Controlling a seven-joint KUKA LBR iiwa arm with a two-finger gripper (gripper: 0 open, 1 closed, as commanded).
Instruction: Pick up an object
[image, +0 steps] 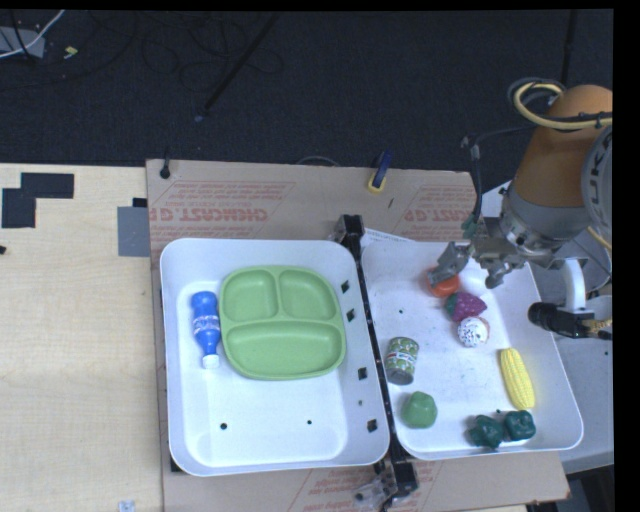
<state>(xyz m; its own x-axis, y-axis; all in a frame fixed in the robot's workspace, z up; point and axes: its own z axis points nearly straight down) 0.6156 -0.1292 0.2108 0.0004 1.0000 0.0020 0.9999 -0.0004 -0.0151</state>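
Clutter sits almost wholly in the right bin (545, 400), which is likely why the arm (555, 170) has reached in over that bin's upper part. The gripper (478, 262) hangs low there, its two fingers (447, 262) splayed apart and empty, one tip just beside or touching an orange-red piece (444, 285) near the far wall. Nothing lies between the fingers, so no pick has been made.

Judging by that stance, the orange-red piece is the likeliest target (the task names no particular object, so any would do). Just below it lies a magenta piece (466, 305), and touching or nearly touching that, a white speckled ball (473, 332). The three crowd each other, which could spoil a closing: a finger may land on the magenta piece instead of sliding past it.

Further down the bin, things stand better apart: a yellow corn cob (516, 377) lying lengthwise near the right wall, a small can (401, 360) upright by the divider, a green ball (420, 410) below it, and a dark green lump (503, 429) in the near corner. These would be easier grabs, having room on both sides.

The left bin (190, 420) holds a green tray (281, 322) with three compartments, lying flat, and a blue bottle (205, 328) on its side just beside the tray's left edge. Both are well away from the gripper.

The next move, as I judge it, calls for a short descent and a squeeze centred on the orange-red piece.
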